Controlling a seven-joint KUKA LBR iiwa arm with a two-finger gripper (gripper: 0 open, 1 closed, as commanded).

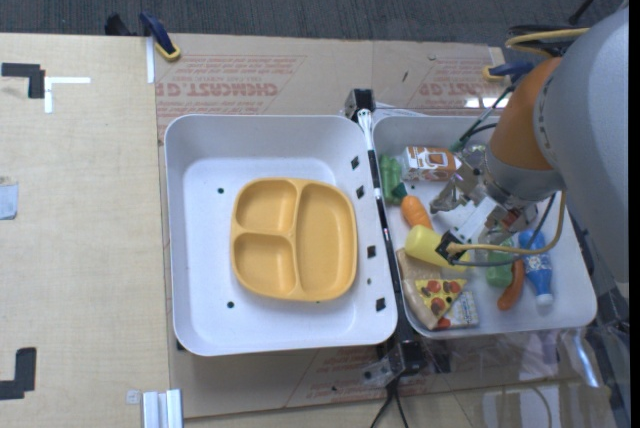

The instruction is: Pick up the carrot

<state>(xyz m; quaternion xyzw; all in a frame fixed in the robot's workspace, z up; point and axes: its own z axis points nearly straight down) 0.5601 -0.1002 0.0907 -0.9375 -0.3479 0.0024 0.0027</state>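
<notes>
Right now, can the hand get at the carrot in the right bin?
Probably yes: the carrot lies uncovered on top, the hand just beside it. The yellow piece and green item crowd it.

Printed in red, upside down, on the brown cardboard sheet beneath the two white bins: a word reading roughly "CHEMAST", followed by smaller illegible lines. Repeated on the same sheet, right of the first print. Labels on small packages illegible.

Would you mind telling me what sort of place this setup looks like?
Probably a robotics lab bench for grasping trials: two white bins sit on taped cardboard, toy food such as a carrot and a pizza slice fills one, and a yellow divided plate lies in the other.
</notes>
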